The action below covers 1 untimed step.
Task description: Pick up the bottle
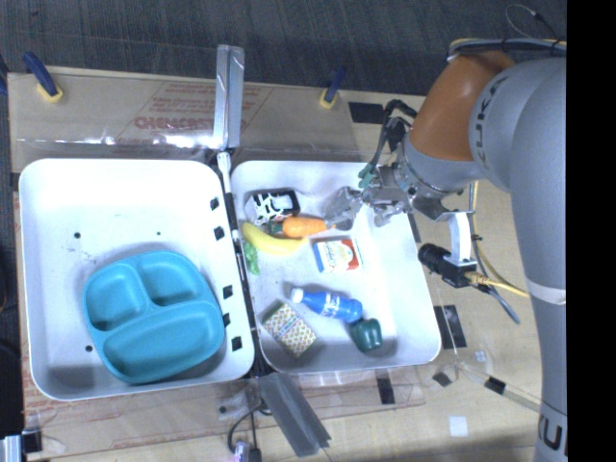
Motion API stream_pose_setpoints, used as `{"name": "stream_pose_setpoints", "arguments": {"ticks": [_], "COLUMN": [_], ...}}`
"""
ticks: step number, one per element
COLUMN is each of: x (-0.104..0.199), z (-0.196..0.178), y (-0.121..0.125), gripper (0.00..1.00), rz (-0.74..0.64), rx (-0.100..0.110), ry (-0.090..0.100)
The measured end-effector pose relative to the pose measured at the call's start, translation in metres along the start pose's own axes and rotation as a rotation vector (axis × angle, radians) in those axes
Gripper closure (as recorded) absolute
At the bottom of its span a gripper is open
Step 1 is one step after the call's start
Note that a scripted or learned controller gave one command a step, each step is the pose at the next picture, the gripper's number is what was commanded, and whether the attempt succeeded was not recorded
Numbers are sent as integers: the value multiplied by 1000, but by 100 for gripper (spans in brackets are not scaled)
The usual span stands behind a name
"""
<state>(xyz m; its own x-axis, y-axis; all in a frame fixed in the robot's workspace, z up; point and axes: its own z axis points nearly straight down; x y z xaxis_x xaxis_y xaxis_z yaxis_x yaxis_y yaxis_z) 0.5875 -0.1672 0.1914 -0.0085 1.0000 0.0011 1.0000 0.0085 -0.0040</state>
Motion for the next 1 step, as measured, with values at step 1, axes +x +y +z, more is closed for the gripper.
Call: {"name": "stream_pose_setpoints", "arguments": {"ticks": [1], "x": [59], "z": [92], "y": [-59], "gripper": [0], "rz": [-43], "rx": [1], "ry": [0]}}
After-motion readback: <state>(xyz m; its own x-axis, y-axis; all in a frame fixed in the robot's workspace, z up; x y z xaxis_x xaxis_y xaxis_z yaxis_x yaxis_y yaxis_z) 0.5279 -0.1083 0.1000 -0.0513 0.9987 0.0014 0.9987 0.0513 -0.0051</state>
